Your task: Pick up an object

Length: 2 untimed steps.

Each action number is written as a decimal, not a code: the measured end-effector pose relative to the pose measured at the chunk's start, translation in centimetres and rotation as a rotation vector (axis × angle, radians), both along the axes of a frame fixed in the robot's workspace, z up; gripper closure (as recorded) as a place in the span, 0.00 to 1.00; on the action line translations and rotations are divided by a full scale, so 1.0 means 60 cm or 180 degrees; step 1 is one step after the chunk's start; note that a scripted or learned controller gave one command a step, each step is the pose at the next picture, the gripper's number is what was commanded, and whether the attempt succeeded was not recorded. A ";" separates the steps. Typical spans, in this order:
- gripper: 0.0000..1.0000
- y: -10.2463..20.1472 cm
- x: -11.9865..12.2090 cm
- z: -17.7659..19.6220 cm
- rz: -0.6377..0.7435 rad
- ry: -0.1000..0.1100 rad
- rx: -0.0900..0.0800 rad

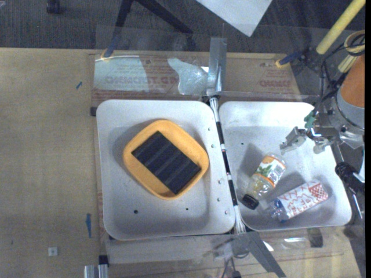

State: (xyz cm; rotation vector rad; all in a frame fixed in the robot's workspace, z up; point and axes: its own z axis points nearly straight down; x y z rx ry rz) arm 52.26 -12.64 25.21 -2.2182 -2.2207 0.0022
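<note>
A grey robot arm with an orange band reaches in from the right over 2 shallow white bins on a wooden table (pixel 46 155), its pincer (pixel 304 139) hanging above the upper right part of the right-hand bin (pixel 249 117). The pincer carries nothing: no object sits between its metal parts, though from this slant I cannot tell how far apart they stand.

Nothing has been lifted yet. In the right-hand bin, 2 candidates lie flat on the floor. A small clear bottle (pixel 264 180) with an orange and green label and a black cap lies tilted, cap toward the lower left, near the bin's middle. Just beside it, toward the lower right, lies a red-and-white patterned packet (pixel 301 200); its near end comes close to the bottle, and whether they touch is hard to say. Both lie below and to the left of the pincer, apart from it.

In the left-hand bin (pixel 116 213) rests 1 orange tray-like object with a dark ribbed panel (pixel 166 165), well away from the arm.

As a judgement, the job stands at its opening stage: the arm is positioned over the right-hand bin, but the choice of target, the descent, the closing and the lift all remain to be done. The bottle looks the nearer pick, though its rounded body could roll out of a closing grip.
</note>
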 end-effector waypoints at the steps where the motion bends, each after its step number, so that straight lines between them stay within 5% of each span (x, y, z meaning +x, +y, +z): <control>1: 0.00 0.032 0.008 -0.234 0.0056 -0.0012 -0.0003; 2: 0.00 0.027 0.051 -0.262 0.0186 -0.0074 -0.0012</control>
